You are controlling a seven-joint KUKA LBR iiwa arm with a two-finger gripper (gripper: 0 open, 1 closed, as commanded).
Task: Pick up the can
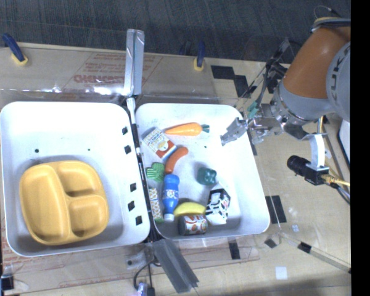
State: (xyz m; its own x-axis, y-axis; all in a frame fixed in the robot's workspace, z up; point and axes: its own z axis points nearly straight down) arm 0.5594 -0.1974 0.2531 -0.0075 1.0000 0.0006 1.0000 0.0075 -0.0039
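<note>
The can (193,225) lies on its side at the right bin's (256,184) near edge, long axis left-right, beside the banana (189,208). The hand (233,132) hovers at the far right rim, well apart; its opening I cannot tell.

- Overall light: even and moderately bright; diffuse, from above.
- Left white bin (12,122): rim and floor near washed out, little surface detail.
- Right white bin (250,184): same pale wash; soft grey shading along its inner walls.
- Yellow divided tray (61,199): soft shadow on the bin floor at its lower right side; compartments shaded gently.
- Clear plastic sheet (68,73) behind the bins: faint glare streaks, red print beneath hard to read.
- Orange band (314,51) of the arm: mild highlight on its curve.
- Surface (302,217): dull, no hard shadows.
- Sharpness: soft throughout; small labels on items unreadable.
- Dark floor (172,5) at top: dim, grainy.
</note>
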